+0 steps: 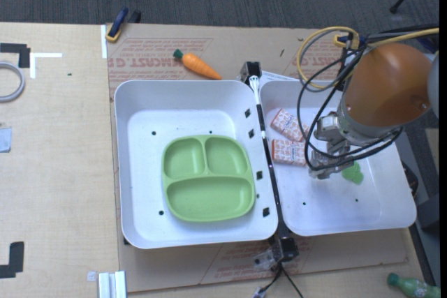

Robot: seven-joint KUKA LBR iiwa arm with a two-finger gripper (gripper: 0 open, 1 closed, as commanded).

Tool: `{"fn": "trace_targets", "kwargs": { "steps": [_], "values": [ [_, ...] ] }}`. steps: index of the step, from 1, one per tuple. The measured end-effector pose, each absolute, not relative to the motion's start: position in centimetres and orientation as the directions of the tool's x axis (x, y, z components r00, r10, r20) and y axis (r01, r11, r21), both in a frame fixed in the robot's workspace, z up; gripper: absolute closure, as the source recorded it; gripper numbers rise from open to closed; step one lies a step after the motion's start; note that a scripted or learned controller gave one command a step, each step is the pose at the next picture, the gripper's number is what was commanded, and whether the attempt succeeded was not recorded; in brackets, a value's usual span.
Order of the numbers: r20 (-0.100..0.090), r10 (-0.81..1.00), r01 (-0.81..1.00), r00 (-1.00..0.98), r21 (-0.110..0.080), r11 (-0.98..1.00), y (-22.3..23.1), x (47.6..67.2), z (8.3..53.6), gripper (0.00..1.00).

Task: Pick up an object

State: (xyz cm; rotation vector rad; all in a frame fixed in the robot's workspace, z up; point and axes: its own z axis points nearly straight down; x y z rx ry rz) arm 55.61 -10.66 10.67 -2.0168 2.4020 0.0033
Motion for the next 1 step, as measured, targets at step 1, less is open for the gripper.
{"fn": "trace_targets", "kwargs": {
  "steps": [1],
  "values": [
    [-0.005, -0.985, -0.985, -0.173, -0.002, 0.173, -10.66, 55.6, 10.67, 0.0]
  ]
}}
